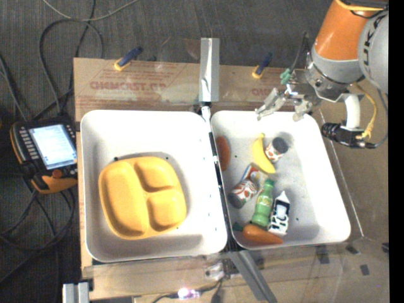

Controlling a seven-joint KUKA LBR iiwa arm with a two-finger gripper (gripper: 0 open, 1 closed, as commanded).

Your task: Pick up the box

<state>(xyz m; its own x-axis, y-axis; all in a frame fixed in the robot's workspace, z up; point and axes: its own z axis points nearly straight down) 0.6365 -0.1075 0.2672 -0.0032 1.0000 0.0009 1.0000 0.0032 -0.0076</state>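
The box [279,212] is a small black-and-white carton lying near the front of the right bin [328,188], beside a green bottle [262,202]. My gripper [282,108] hangs over the back rim of the right bin, well behind the box. Its fingers [265,109] are spread open and hold nothing. The grey arm with its orange band reaches in from the upper right.
A banana [261,154], a small dark-topped can [276,148], a colourful can [243,189], a carrot [261,234] and a reddish sausage [223,153] also lie in the right bin. The left bin [113,131] holds a yellow divided tray [143,194].
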